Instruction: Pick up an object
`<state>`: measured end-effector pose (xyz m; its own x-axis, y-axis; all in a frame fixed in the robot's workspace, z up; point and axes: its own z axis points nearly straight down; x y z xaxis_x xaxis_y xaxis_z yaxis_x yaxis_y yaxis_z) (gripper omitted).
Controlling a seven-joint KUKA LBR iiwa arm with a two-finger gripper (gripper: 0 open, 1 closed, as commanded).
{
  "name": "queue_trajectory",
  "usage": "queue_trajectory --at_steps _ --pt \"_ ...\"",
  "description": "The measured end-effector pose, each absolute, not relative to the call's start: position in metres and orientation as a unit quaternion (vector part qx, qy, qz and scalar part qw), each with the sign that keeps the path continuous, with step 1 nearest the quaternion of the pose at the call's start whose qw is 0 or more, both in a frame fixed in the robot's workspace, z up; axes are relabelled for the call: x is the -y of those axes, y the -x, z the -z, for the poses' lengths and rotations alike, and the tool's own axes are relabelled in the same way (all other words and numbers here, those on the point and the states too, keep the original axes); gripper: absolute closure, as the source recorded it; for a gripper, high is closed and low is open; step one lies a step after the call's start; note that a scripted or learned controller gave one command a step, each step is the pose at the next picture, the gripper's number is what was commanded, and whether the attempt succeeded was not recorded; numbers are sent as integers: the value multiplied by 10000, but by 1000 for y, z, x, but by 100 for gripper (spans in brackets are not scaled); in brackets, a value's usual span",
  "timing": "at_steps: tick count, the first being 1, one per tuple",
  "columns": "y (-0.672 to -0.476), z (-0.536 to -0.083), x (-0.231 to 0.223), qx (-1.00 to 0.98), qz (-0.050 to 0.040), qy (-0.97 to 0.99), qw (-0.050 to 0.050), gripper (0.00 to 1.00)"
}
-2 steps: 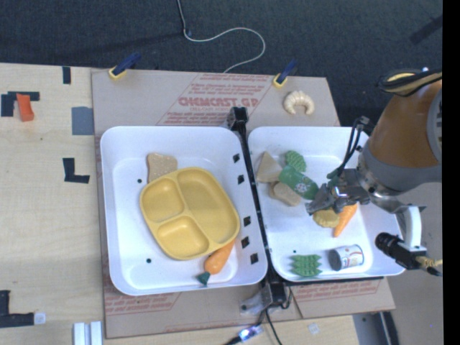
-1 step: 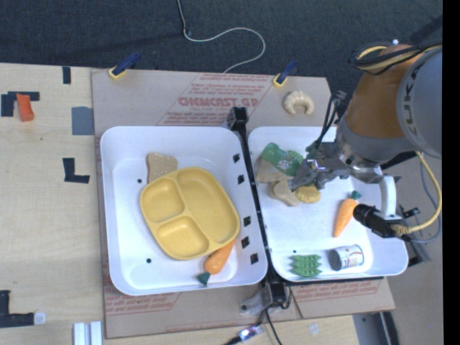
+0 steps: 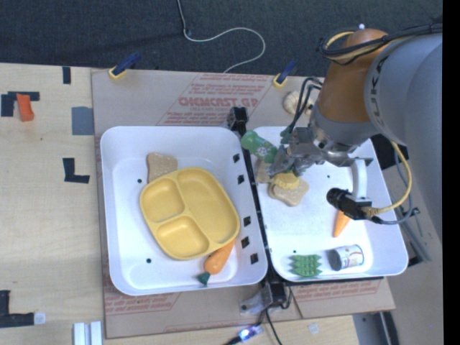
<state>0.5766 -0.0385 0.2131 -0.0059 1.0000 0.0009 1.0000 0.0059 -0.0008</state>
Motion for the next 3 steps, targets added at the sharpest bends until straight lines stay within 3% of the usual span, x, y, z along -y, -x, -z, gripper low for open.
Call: queue_trajectory --at_steps 1,3 --pt "-573 -234 38 7077 -1 7065 3 100" --pt "-575 -214 43 7071 -15 7071 4 100"
